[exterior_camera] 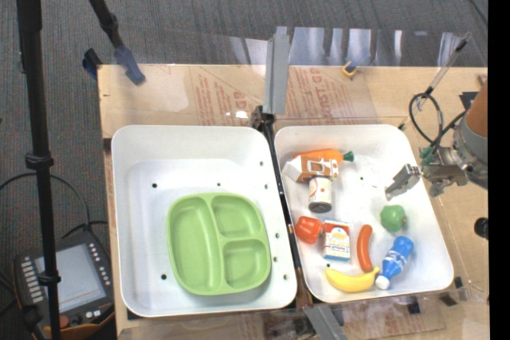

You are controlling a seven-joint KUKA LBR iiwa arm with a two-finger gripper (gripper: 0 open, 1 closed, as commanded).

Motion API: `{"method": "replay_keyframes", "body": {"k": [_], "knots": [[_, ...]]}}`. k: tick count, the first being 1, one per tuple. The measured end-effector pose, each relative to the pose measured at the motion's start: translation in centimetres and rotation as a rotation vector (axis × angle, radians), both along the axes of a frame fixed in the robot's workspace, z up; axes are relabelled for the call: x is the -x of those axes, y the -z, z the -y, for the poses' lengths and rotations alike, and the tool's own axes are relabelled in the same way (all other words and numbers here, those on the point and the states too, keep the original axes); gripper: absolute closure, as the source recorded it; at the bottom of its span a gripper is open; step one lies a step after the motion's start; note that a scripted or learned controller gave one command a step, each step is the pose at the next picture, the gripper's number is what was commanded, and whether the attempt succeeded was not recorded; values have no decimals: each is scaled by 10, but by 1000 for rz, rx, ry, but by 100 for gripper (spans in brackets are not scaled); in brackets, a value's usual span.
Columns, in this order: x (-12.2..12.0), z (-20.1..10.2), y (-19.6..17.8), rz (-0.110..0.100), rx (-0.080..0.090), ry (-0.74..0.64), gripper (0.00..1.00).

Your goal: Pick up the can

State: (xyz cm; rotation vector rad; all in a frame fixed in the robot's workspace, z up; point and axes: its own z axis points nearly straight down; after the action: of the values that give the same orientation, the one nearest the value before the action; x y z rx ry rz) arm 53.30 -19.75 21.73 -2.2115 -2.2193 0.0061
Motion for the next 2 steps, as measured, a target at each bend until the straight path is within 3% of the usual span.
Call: {"method": "replay_keyframes", "body": {"k": [1,2], "knots": [[-61,-47,75,2,-1,-246,0],[-61,-46,69,-3,-4,-245,100]]}}
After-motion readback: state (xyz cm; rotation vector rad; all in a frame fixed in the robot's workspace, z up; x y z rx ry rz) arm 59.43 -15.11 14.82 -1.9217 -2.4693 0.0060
